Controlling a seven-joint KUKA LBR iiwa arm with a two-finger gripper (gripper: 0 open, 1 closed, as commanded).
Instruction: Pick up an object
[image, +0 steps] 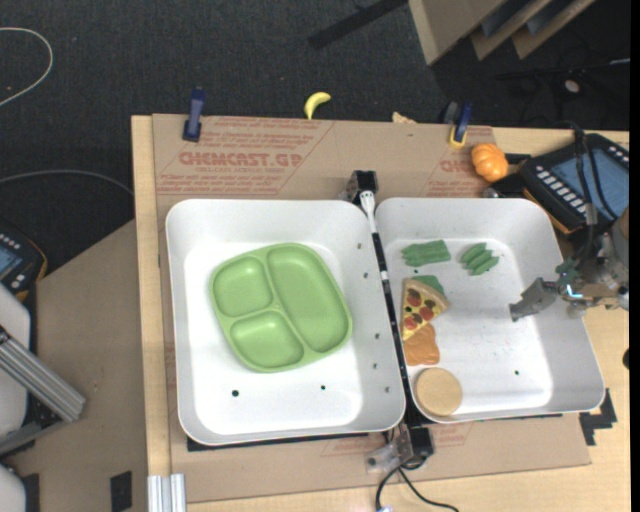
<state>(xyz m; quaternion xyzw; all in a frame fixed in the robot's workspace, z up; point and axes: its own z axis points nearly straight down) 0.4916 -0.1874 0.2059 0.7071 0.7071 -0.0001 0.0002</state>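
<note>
Two white bins sit side by side on the cardboard-covered bench (250, 150), joined along a black seam. My gripper (527, 303) hangs at the 3 o'clock edge of the right bin (500, 370), low over its bare floor, and I hold nothing; from this angle I cannot tell how my grip is set. Toward 9 o'clock from me, against the bin's seam-side wall, lies the pizza slice (420, 305), with an orange wedge (421, 347) touching it at 6 o'clock and a round tan cookie (438, 390) just beyond that, near the bin's lower corner. At 11 o'clock from me lie two green pieces, the larger green piece (427, 252) and the smaller green piece (479, 259), near each other but apart. In the left bin (200, 240) rests a green divided plate (280, 305), three compartments, flat and roughly centred.
</note>
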